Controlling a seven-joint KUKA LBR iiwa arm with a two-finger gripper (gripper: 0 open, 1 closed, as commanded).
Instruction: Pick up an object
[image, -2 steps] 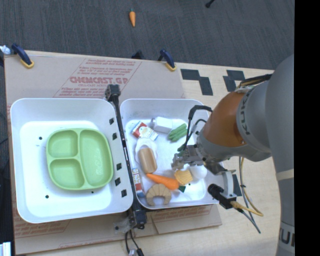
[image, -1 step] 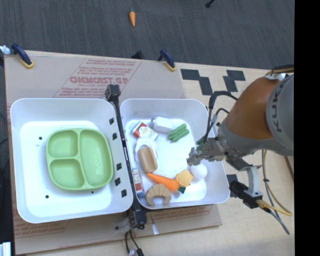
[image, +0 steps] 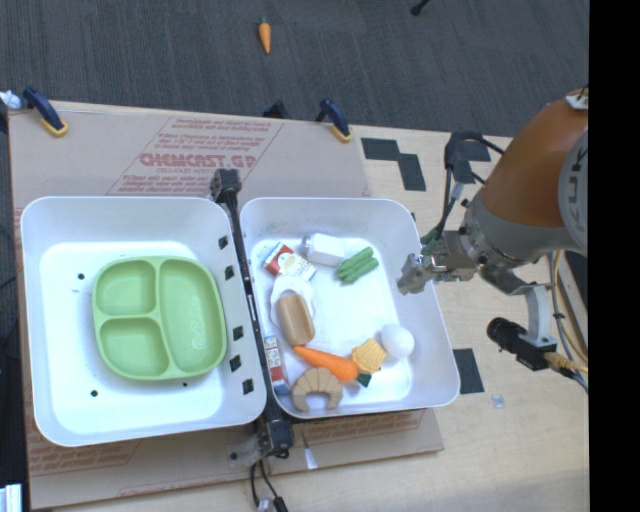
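The objects for picking lie in the right bin (image: 428, 330), none of them lifted. Along its far side sit a red-and-white packet (image: 284, 262), a white block (image: 324, 248) just beside it, and a green bean pod (image: 357, 264) lying at a slant. Below these, a tan bread-shaped piece (image: 294, 318) rests on a white item near the bin's left wall. Toward the near side, an orange carrot (image: 326, 362) lies across the floor, with a croissant (image: 318, 389) touching its near side, a yellow waffle-like piece (image: 369, 355) at its right end, and a white egg (image: 397, 341) just beside that.

The gripper (image: 413, 274) hovers at the right bin's right rim, level with the bean pod but apart from it; nothing is seen between its fingers (whether they are spread or pressed together cannot be told from this angle). The grey arm with its orange band (image: 535, 165) reaches in from the right.

The left bin (image: 40, 390) holds a green divided plate (image: 160, 318), lying flat. Both bins rest on a cardboard sheet (image: 200, 150) clamped to the bench
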